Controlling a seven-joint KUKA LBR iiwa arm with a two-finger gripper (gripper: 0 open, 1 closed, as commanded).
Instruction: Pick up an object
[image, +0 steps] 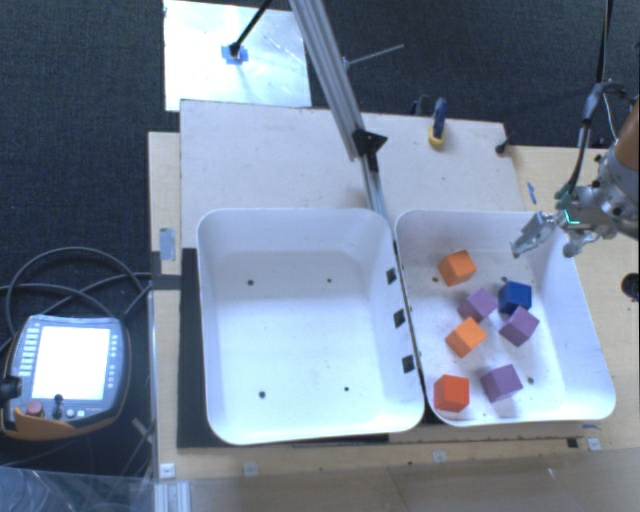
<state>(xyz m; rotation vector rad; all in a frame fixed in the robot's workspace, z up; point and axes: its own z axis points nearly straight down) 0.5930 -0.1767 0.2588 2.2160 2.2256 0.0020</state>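
Several small cubes lie in the right bin. An orange cube is farthest back, a second orange cube sits mid-bin, and a third orange cube rests at the front left corner. A blue cube sits between a purple cube and another purple cube; a third purple cube is near the front. My gripper hovers over the bin's back right rim, above and right of the blue cube, open with nothing between its fingers.
The left bin adjoins the right one along a shared wall with black clips. A slanted metal pole rises behind the bins. A teach pendant lies on the floor far left.
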